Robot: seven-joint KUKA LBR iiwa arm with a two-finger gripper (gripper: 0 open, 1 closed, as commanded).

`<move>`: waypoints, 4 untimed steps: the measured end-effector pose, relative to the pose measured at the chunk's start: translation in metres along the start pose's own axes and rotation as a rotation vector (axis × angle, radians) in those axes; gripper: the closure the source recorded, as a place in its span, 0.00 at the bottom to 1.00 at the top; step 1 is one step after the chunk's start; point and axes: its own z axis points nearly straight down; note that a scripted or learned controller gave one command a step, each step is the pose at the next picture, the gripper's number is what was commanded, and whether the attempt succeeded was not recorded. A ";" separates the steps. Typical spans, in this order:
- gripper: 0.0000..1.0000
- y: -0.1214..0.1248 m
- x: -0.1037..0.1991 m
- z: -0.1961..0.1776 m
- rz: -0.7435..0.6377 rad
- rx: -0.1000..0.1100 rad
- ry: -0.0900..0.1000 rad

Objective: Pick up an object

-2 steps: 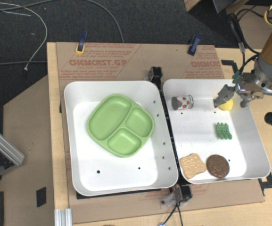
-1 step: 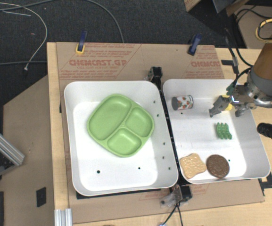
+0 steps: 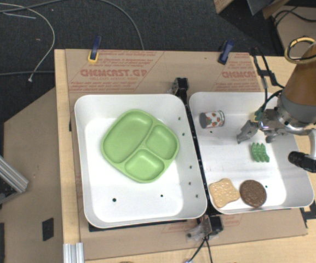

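Note:
The right bin [image 3: 289, 196] holds a small tipped can with a red and white label [image 3: 212, 119], a green ridged piece [image 3: 259, 152], a tan toast-like slice [image 3: 223, 193] and a brown round cookie [image 3: 253, 193]. My gripper [image 3: 259, 133] hangs over the upper right part of this bin, just above the green piece. Its two grey fingers [image 3: 246, 131] spread apart, open, with nothing between them. The can lies to the gripper's left.
The left bin [image 3: 92, 201] carries a green three-part divided plate [image 3: 140, 145]. A black clamp strip [image 3: 193, 147] runs between the bins. The arm's grey body with its orange band [image 3: 305, 86] covers the right bin's far right corner.

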 end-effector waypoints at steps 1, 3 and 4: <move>0.00 0.002 0.000 0.049 -0.002 -0.010 -0.004; 1.00 0.004 -0.012 -0.025 0.000 -0.011 -0.004; 1.00 0.007 -0.011 -0.069 -0.002 -0.012 -0.004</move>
